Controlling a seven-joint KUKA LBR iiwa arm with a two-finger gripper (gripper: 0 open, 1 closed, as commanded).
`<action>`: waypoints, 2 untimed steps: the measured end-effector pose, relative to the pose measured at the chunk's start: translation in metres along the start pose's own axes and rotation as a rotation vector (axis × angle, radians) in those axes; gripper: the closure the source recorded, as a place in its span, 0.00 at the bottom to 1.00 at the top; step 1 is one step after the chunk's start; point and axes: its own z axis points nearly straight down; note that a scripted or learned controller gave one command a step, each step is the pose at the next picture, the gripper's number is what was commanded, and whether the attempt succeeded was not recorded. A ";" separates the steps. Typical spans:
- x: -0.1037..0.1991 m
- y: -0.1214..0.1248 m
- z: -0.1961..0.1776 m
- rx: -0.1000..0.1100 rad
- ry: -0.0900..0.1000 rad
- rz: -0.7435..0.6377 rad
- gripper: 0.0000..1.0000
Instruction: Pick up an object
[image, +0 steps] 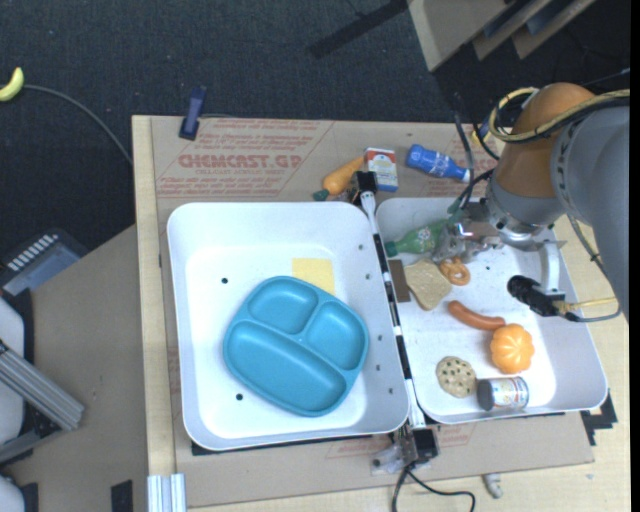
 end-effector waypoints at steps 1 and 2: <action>-0.010 -0.079 -0.010 0.000 -0.001 0.003 1.00; 0.059 -0.113 -0.101 -0.004 0.000 -0.001 1.00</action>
